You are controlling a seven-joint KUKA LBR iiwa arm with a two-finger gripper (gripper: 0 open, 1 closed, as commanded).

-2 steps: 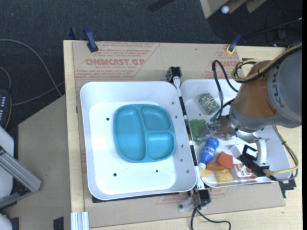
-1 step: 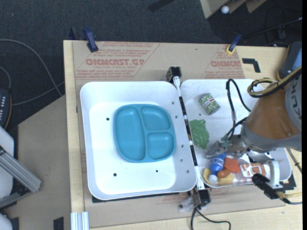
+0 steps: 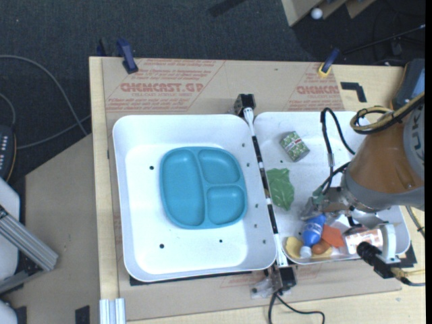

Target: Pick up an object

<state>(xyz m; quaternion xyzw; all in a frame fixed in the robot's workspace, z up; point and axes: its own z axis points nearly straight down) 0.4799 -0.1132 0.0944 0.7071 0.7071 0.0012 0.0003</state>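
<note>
At four o'clock in the right bin [image 3: 378, 117], the gripper [image 3: 316, 206], its grip impossible to judge, hangs above crowded objects: blue bottle [image 3: 312, 231], orange piece [image 3: 332, 236]; it perhaps nudges neighbours instead of seizing one.

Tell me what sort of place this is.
Likely a robotics lab's picking bench: a grey arm reaches over two white bins, clamps pin the board, and cables trail across dark carpet.
</note>
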